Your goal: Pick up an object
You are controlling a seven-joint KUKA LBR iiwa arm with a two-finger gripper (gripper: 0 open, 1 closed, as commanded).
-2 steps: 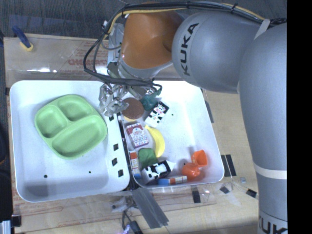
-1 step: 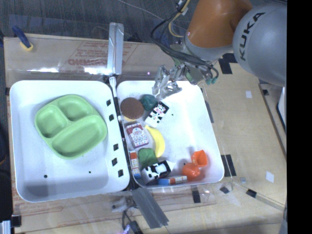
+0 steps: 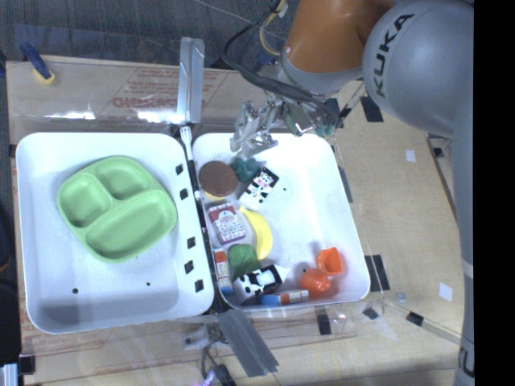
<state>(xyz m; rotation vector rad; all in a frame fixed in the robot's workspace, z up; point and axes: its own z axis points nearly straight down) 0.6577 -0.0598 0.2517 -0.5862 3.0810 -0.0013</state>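
Note:
My gripper (image 3: 254,133) hangs over the far left corner of the right bin (image 3: 342,207), just above and behind a brown round disc (image 3: 217,178) and a small teal piece (image 3: 245,170). A black-and-white patterned block (image 3: 262,185) lies right beside the teal piece. Further forward lie a red box (image 3: 228,223), a yellow banana (image 3: 260,230), a green lump (image 3: 241,257), a black-and-white toy (image 3: 259,280), two orange pieces (image 3: 322,270) and a marker (image 3: 286,297). Nothing shows in the gripper's grasp.
The left bin (image 3: 48,296) holds a green divided plate (image 3: 117,207). A metal divider (image 3: 191,79) runs between the bins at the back. The arm's grey body (image 3: 418,55) looms over the right bin's far right corner.

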